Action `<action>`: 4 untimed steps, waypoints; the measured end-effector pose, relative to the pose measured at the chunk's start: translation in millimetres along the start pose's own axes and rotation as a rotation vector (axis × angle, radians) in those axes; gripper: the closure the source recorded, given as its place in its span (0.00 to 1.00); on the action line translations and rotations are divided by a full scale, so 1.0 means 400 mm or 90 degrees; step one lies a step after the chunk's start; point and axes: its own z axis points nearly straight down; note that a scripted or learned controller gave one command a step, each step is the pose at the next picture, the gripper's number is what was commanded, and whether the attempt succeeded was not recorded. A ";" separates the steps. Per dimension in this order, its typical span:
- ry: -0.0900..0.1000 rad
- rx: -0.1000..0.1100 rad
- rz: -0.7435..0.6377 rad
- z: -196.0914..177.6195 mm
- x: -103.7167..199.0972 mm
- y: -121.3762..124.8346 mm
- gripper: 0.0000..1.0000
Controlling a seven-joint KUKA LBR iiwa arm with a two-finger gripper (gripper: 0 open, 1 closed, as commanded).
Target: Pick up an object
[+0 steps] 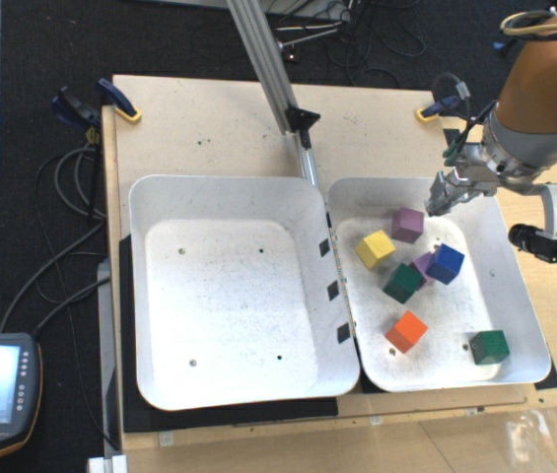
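- We see the arm [539, 87] reaching in from the right, its orange band smooth and rounded above a grey metal wrist.
- The claw [442, 201] hangs over the far edge of the right bin [520, 294], just beside the purple cube [408, 224]; we cannot tell whether it is apart or together, and nothing shows clamped in it.
- The right bin is a shallow white tray with rounded corners and a faintly speckled floor. It holds the blocks — small, matte, sharp-edged cubes.
- The purple cube lies nearest the claw. The yellow cube [375, 248] sits a little to its left and nearer the camera.
- The blue cube [447, 263] and the dark green cube [402, 282] sit close together in the middle, with a second purple piece [423, 263] wedged between them, mostly hidden.
- The orange cube [406, 330] lies nearer the front, tilted on the floor of the tray; another green cube [489, 347] sits apart in the front right corner.
- The left bin [160, 264] is the same white, speckled shape.
- Both bins rest on a pale, flat wooden desk [209, 116], with a slim metal pole [263, 42] slanting across it — ribbed and silvery.
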 end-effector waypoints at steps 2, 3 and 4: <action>0.000 0.002 0.001 0.014 0.254 -0.017 1.00; 0.000 0.001 -0.001 -0.009 0.406 -0.043 1.00; 0.000 0.000 0.000 -0.003 0.536 -0.032 1.00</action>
